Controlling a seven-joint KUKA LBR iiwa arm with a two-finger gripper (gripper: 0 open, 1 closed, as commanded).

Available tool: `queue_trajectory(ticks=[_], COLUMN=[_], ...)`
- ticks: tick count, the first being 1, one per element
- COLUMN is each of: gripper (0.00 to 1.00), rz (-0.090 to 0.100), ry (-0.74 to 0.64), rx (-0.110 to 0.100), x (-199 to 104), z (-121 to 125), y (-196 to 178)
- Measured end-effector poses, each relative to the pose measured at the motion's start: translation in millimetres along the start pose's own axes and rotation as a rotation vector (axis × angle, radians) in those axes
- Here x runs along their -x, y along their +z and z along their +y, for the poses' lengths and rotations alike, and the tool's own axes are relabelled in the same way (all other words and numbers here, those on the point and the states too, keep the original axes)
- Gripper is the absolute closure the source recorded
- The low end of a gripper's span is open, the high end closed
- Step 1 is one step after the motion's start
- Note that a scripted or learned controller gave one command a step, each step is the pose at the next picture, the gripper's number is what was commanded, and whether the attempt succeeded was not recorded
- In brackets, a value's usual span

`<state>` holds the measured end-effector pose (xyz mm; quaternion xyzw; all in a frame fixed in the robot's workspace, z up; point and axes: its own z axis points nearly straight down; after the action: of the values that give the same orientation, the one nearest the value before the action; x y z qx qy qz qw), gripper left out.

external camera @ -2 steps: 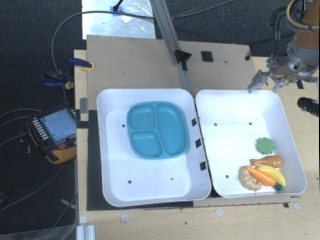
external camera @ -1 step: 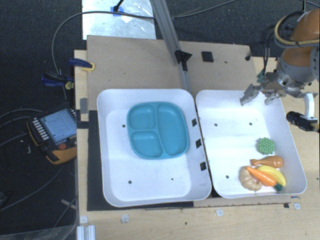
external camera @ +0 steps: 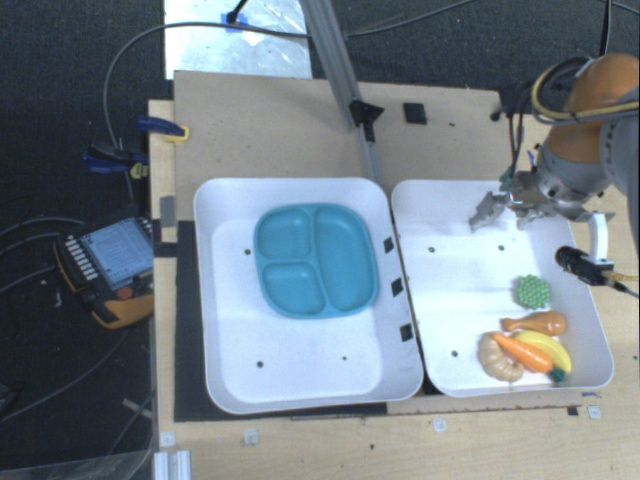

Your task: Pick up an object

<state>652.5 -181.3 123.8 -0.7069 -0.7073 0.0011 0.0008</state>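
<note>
1. The arm (external camera: 585, 128) reaches in from the right, and its hand (external camera: 492, 211) hangs over the upper part of the right bin (external camera: 450, 298), with bare white floor beneath it.
2. The fingers (external camera: 484, 214) look slightly apart, with nothing between them, so the hand carries nothing.
3. The things to pick from lie bunched in the near right corner of that bin: a green ball (external camera: 533, 291) with a bumpy skin, a brown drumstick (external camera: 537, 323) just below it, then a yellow banana (external camera: 546, 348) and an orange carrot (external camera: 524, 353) lying across each other, with a tan bread piece (external camera: 497, 360) touching the carrot's left end.
4. The hand is well apart from this group; the green ball is the nearest piece.
5. The left bin (external camera: 230, 368) holds a blue divided plate (external camera: 316, 260), lying flat.
6. By my reading the task is at its start: no object is grasped or lifted, and all pieces rest on the bin floor.
7. What is left is everything: travel toward the near corner, descend over one piece, close, and lift. The ball stands a little apart, so it seems the easiest choice; the others crowd together.
</note>
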Motion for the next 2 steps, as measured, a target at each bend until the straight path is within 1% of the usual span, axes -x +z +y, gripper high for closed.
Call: queue_trajectory(ticks=[1, 2], gripper=[0.0, 1.0], rz=[-0.001, -0.002], ry=[-0.001, -0.003], rx=[0.006, 0.011], x=[0, 0], z=[1, 3], y=[39, 26])
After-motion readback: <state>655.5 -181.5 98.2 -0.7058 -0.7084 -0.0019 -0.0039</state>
